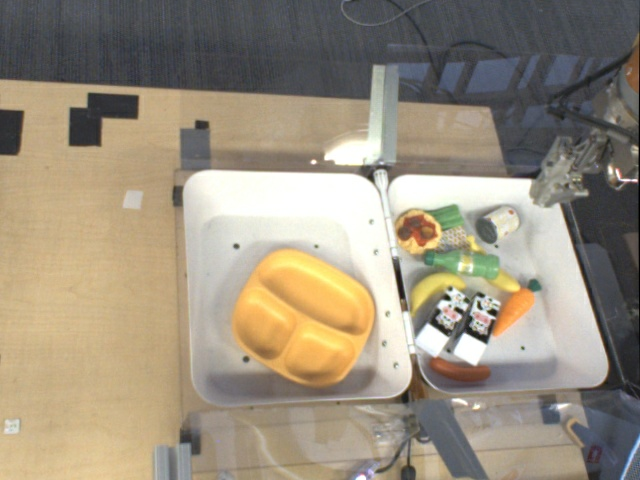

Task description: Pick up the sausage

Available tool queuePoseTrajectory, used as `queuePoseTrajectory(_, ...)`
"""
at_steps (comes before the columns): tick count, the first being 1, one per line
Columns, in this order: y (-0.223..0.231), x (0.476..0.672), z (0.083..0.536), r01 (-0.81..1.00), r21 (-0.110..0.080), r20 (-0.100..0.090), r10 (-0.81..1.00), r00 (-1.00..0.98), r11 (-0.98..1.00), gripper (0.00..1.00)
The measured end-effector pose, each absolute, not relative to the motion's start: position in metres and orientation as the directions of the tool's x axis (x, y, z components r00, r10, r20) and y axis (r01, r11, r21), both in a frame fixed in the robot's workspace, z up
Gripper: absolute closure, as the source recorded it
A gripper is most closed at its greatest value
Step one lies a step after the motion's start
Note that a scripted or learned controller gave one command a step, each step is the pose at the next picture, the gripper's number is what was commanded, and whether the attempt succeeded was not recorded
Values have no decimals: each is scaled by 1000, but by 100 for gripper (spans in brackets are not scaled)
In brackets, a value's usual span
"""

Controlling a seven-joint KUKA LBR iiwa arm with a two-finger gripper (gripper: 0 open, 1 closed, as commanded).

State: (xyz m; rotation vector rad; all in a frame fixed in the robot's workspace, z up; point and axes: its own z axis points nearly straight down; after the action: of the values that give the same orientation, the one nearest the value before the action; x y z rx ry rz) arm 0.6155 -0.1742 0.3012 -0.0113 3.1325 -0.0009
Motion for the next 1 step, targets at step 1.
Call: queuePoseTrajectory(1,-203,637,439,75,-2,-16,75,-997,997,100)
